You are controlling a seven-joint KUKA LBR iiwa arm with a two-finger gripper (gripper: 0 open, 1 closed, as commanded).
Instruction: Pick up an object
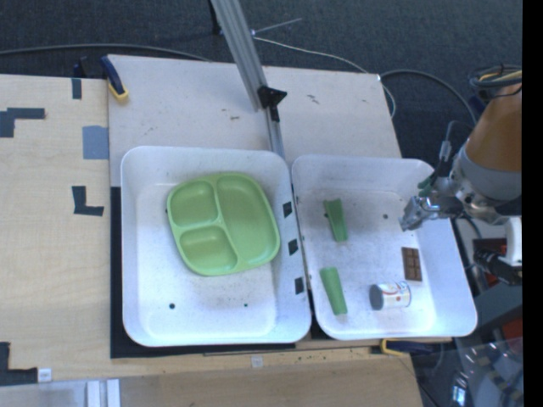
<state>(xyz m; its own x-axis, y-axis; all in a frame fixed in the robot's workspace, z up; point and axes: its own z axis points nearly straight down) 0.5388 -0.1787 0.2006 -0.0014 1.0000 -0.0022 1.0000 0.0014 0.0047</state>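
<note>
One fixed camera is looking down at a slant from above the bench (195, 100), facing it from the near edge at 6 o'clock. It is sitting far enough back to be taking in both white bins: the left bin (136, 253) toward 9 o'clock and the right bin (441, 312) toward 3 o'clock, with dark floor (102, 7) running along 12 o'clock.
</note>
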